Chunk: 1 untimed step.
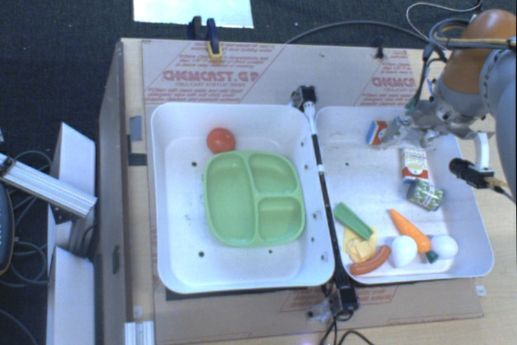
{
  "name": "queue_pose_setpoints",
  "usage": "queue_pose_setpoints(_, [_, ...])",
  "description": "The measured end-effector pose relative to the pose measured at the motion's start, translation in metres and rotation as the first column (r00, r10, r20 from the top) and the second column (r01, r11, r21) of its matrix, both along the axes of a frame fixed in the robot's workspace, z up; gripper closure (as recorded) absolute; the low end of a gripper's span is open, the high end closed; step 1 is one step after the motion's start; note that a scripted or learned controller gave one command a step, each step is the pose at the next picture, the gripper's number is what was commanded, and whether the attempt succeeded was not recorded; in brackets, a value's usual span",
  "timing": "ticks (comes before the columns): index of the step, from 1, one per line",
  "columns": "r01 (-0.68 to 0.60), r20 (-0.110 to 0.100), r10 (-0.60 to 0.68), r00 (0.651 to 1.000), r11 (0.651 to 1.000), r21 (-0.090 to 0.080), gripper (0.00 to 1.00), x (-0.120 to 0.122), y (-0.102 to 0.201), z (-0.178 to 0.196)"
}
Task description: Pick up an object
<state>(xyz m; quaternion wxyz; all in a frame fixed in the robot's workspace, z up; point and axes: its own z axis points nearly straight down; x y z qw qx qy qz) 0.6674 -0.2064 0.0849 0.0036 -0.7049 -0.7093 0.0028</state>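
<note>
Starting at the left, the surface point(242, 77) is carrying two white bins side by side. The left bin point(182, 174) is holding a red ball-like toy point(220, 140) near its back wall and a green divided tray point(254, 198) lying flat in the middle, prob. parked there as the drop-off side. Moving right past the divider, the right bin point(355, 149) is holding the pick candidates, mostly crowding the front & right: a green flat piece point(352, 220) overlapping a yellow item point(356, 241), a hot dog point(370, 260) at the front wall, a white egg point(403, 250) touching an orange carrot point(410, 230), and a second white egg point(443, 246) beside it. Further back, a red-and-white carton point(414, 164) is lying just above a green can point(425, 194). A small red-and-blue packet point(377, 132) is sitting near the back, and the claw point(401, 133) is hanging right beside it, so that looks like the target; whether the claw is spread or closed, can't tell at this res., and nothing is visibly in its grip.
</note>
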Motion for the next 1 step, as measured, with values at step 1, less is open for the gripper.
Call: queue_pose_setpoints(1, [0.0, 0.0, 0.0, 1.0, 1.0, 0.0, 0.0, 0.0, 0.0, 0.0])
